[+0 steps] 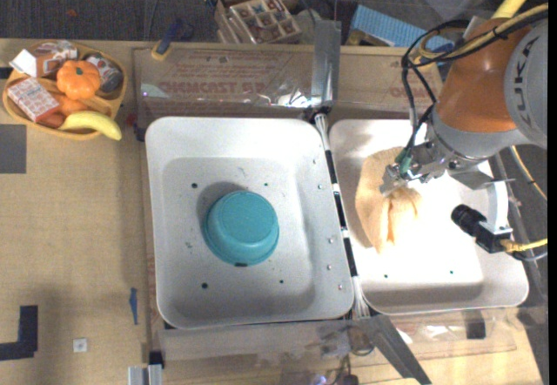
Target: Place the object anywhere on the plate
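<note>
Pale tan, soft cloth-like object (387, 205) lies in the right white bin (487, 283) beneath the gripper (406, 176), whose fingers' grip cannot be judged, while the teal round plate (242, 226) in the left white bin (174, 157) awaits it—transfer not yet made.

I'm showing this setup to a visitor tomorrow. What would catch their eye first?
Probably the teal plate, alone in the left bin, bright against the white. Next, the grey and orange arm reaching into the right bin, its end effector at the top of a pale yellowish object. A basket of toy food sits far left.
</note>
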`<action>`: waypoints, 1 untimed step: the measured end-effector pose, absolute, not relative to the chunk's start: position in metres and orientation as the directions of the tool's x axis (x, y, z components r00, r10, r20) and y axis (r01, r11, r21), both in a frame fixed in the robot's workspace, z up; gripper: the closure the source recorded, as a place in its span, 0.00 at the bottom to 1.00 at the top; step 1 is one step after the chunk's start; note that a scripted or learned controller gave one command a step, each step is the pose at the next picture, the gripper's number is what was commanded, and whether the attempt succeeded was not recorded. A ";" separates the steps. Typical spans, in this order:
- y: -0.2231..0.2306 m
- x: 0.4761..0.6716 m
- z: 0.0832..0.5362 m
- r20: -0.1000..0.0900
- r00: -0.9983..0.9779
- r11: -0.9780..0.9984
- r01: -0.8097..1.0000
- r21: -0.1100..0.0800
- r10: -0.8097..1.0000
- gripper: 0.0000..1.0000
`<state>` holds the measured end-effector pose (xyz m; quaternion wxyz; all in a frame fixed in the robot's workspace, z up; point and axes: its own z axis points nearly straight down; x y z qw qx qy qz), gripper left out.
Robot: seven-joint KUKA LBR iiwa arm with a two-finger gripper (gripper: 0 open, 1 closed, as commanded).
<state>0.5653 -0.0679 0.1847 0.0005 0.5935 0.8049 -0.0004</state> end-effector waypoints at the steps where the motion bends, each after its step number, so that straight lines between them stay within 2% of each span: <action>1: -0.068 0.566 0.225 -0.002 -0.296 0.296 0.955 0.002 0.955 1.00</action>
